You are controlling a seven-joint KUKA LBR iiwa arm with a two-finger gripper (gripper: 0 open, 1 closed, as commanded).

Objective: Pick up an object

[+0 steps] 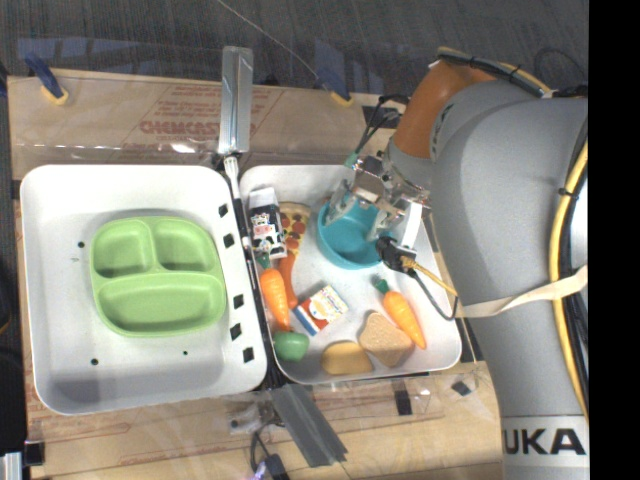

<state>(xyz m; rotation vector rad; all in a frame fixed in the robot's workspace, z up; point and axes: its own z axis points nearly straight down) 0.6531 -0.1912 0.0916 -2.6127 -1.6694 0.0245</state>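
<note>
The right bin [440, 268] holds several toy foods. A teal bowl [347, 243] sits in its upper middle, and my gripper [364, 206] is down at the bowl's far rim, partly covering it. Left of the bowl a black-and-white milk carton [263, 230] stands next to a pizza slice [293, 218]. Lower down lie an orange carrot [274, 298], a small orange-and-white carton [322, 310], a green lime [291, 345], a yellow bun [346, 357], a bread slice [384, 338] and a second carrot [404, 314].
In the left bin [50, 218] lies a green divided plate [157, 273]. The grey arm [510, 228] covers the right bin's right side and the bench beyond it. A metal divider [236, 98] stands between the bins at the back.
</note>
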